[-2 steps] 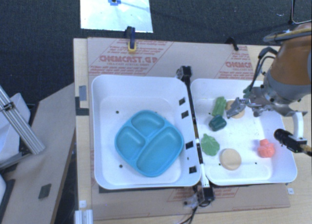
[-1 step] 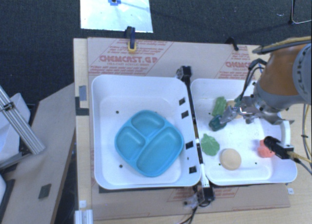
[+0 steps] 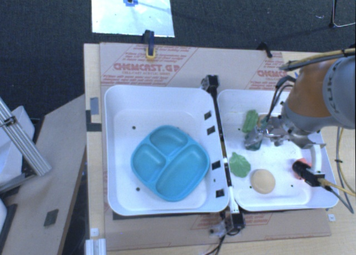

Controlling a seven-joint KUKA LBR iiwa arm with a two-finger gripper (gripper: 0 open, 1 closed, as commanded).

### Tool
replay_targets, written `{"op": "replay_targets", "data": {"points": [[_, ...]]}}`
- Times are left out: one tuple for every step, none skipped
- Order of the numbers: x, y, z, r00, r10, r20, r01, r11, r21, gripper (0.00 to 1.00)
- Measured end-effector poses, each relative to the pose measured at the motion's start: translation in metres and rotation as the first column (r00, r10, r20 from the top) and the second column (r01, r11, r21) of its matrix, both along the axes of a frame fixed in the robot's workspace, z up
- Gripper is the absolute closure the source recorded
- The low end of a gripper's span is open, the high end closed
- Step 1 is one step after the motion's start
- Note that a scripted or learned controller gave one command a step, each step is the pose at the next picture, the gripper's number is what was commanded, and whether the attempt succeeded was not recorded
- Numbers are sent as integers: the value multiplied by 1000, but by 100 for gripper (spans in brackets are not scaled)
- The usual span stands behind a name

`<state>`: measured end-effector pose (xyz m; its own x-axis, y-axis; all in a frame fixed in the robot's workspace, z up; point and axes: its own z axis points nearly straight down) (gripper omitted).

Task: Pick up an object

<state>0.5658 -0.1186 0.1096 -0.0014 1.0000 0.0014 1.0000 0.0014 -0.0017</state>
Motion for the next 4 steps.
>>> {"op": "replay_targets", "data": {"points": [[0, 0, -26, 1000, 0, 1, 0, 1000, -1, 0], [1, 0, -14, 1000, 1, 4, -1, 1000, -2, 100], [3, 6, 30, 1000, 3, 6, -3, 1000, -2, 100], [7, 6, 74, 1000, 3, 6, -3, 1000, -2, 100]]}}
